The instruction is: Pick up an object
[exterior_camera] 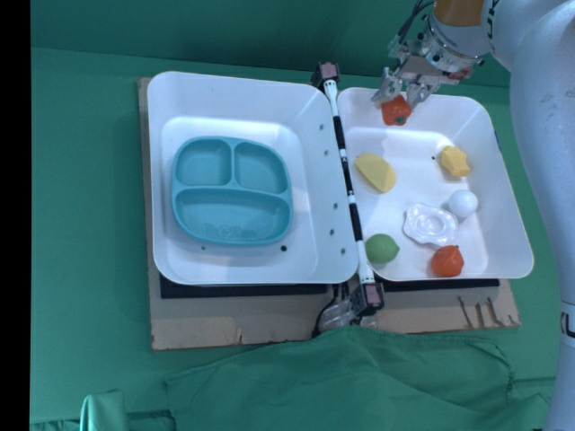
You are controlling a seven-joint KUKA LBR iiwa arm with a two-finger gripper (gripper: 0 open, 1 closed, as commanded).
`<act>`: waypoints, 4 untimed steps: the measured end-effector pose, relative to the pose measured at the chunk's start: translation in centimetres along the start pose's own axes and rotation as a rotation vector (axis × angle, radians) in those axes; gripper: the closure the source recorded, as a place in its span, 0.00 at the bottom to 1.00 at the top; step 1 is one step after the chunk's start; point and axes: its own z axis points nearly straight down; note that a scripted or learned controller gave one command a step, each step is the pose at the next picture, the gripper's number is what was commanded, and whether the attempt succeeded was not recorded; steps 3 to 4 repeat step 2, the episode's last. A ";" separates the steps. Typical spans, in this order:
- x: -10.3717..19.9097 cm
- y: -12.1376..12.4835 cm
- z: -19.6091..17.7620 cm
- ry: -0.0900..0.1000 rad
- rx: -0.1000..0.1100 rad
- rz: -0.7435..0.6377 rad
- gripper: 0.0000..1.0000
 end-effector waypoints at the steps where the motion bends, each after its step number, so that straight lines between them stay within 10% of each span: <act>1: -0.8 0.8 -5.3 0.000 -0.001 0.000 1.00; 2: -0.8 1.0 -12.1 0.000 -0.002 0.000 1.00; 4: -0.8 1.0 -12.1 0.000 -0.002 0.000 1.00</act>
